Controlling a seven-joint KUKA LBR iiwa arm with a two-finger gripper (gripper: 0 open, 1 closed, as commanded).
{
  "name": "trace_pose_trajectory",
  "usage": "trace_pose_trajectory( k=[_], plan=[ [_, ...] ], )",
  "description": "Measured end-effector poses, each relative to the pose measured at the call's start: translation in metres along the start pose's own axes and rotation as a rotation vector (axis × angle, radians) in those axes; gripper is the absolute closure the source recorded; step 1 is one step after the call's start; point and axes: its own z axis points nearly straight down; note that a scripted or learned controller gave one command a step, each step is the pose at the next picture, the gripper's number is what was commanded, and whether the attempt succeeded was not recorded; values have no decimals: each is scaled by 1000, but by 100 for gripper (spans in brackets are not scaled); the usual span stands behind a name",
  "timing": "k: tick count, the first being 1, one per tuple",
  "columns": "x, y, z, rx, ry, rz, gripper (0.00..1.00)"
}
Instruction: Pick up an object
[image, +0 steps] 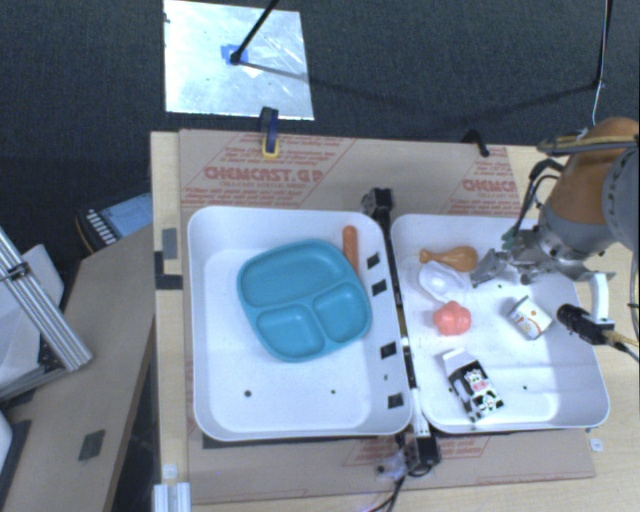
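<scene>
Progress: nothing picked yet, as far as I can judge. My gripper (497, 266) sits low over the right bin (590, 395), near its far side, arm coming in from the right with the orange band up top. No object shows between my fingers. Whether the gripper is spread or closed I cannot tell; the wrist body and cabling cover that part and it blurs into grey.

Candidates in the right bin: a tan drumstick-shaped toy (450, 258) just beside my gripper on its left, a white scoop-like piece (440, 283) just below that, a pink-red lumpy toy (452, 318) near the bin's middle, a small white cup-like item (527, 319) with an orange patch below my wrist, and a black-and-white box (474, 384) toward the near edge. All lie flat on the bin floor, apart from each other except the drumstick toy and scoop piece, which look touching or nearly so.

Left bin (215, 400) holds a blue divided tray (303, 299) and an orange stick-like thing (350, 246) at its far right corner.

Left to do: close on one item, lift clear. Likeliest target is the drumstick toy, a guess from closeness only.

Hard to read: the fingertip zone, what the white scoop piece really is, markings on the box. Arm is cut off at the frame's right edge.
</scene>
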Motion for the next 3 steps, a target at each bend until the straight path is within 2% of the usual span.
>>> trace_pose_trajectory(
  k=[1,3],
  plan=[
    [-1,3,-15,-8,-3,-1,100],
    [4,8,-130,-10,-3,-4,100]
  ],
)
